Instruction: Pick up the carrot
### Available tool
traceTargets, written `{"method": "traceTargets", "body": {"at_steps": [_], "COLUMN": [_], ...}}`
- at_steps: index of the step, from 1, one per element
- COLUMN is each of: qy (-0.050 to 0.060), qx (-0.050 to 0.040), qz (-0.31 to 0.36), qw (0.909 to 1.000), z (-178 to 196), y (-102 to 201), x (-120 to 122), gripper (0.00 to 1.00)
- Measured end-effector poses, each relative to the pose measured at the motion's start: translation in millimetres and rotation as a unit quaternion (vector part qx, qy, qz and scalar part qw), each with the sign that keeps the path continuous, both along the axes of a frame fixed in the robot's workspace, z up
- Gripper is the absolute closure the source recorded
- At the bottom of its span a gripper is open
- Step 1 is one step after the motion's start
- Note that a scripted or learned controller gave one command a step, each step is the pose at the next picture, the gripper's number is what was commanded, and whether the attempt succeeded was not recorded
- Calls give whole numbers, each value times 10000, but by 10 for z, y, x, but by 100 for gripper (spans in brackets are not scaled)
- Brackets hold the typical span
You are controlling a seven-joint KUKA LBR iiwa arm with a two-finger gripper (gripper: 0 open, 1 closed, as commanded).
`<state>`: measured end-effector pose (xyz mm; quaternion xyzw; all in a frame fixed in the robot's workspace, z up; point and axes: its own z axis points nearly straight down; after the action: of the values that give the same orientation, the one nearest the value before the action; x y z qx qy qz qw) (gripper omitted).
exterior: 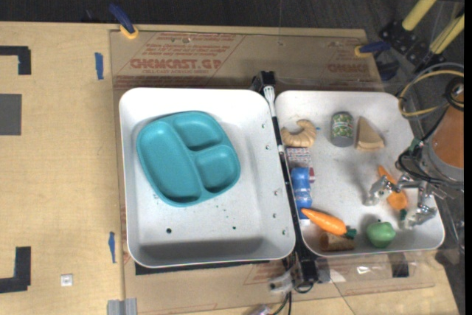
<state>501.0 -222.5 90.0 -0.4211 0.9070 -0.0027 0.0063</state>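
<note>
The carrot (324, 220) is orange with a green stub at its right end. It lies slanted near the front left of the right bin (346, 103). My gripper (398, 203) hangs low over the bin's right side, to the right of the carrot and well apart from it. Its two silvery fingers (375, 193) stand spread, so it is open. A small orange piece shows between them, and I cannot tell what it is. The carrot is not between the fingers.
A green round fruit (380, 233) sits just right of the carrot, in front of the gripper. A croissant (299, 133), a can (341, 126), a tan wedge (369, 135) and a blue item (300, 183) share the bin. The left bin (140, 232) holds a teal divided plate (188, 156).
</note>
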Motion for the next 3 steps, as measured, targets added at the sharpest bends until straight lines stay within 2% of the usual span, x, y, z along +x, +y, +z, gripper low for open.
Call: {"method": "traceTargets", "body": {"at_steps": [1, 2, 3], "qy": [-18, 20, 42], "qx": [-24, 3, -11], "qz": [746, 1970, 3010], "qw": [9972, 9804, 9536], "z": [9, 961, 43], "y": [686, 1849, 1203], "x": [-77, -191, -13], "gripper": [0, 0, 0]}}
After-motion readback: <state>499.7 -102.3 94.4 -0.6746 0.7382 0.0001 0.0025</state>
